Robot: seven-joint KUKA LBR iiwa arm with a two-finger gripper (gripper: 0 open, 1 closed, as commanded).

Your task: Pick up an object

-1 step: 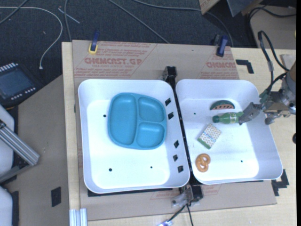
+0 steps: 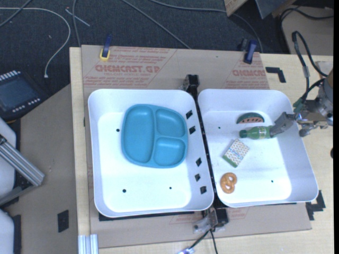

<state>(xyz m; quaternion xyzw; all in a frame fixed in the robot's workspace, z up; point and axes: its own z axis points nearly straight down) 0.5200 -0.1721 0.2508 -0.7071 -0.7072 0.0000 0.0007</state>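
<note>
Gripper [image 2: 279, 126] position: right white bin [image 2: 296, 157], far side, fingertips at the cap end of the small green plastic bottle [image 2: 255, 133]. Finger spacing cannot be determined from this angle, and no object is visibly clamped. The bottle lies on its side, just below the watermelon-slice toy [image 2: 249, 119] and near the patterned square sponge [image 2: 236, 152]. Expected handling: light, rigid, smooth, prone to rolling. Recommended grasp: across the cylindrical body at mid-length, jaws perpendicular to its axis. The brown pretzel toy [image 2: 229, 182] lies well apart.
</note>
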